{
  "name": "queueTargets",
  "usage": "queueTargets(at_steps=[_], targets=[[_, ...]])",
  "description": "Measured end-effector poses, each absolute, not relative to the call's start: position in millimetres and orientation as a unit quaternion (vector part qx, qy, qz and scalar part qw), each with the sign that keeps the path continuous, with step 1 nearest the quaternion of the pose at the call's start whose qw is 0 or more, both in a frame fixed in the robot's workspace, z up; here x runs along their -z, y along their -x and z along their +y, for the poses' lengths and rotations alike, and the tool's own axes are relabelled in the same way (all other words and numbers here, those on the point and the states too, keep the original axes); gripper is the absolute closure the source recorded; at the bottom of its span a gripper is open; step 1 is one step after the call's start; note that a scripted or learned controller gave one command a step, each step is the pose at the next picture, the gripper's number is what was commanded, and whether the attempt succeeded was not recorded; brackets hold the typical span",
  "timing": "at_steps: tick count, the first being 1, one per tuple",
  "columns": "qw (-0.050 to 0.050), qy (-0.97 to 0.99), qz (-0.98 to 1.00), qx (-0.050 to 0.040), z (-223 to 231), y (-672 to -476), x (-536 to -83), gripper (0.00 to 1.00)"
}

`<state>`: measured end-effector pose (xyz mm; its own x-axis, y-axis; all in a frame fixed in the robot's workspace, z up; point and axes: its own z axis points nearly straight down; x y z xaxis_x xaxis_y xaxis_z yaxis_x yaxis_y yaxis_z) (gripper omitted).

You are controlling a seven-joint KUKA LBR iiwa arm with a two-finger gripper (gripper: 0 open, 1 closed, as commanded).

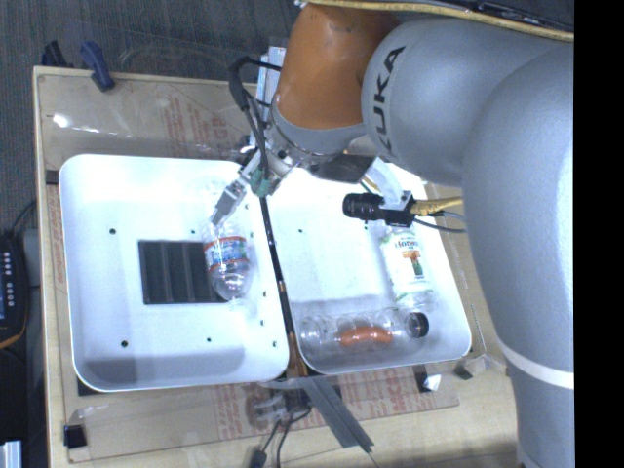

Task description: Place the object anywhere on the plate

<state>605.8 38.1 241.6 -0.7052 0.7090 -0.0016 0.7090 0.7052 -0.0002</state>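
A dark ribbed rectangular plate (174, 272) lies in the left bin (107, 203). A clear water bottle (228, 264) with a blue and red label hangs tilted over the plate's right edge, its neck pointing up and left. My gripper (227, 207) reaches down from the orange-banded wrist and is shut on the bottle's neck. The bottle's lower end overlaps the plate's right border; whether it touches the plate I cannot tell.
The right bin (322, 261) holds a clear bottle with an orange thing inside (359, 334) along its near wall and a white labelled bottle (409, 261) at its right side. The arm's bulk covers the bin's far right corner. The wall between the bins runs just right of the held bottle.
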Motion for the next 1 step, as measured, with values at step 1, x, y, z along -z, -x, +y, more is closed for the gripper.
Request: queueTargets(at_steps=[1], targets=[[-0.001,-0.494,0.870,0.0007,-12.4,-544.4,-255.9,0.00]])
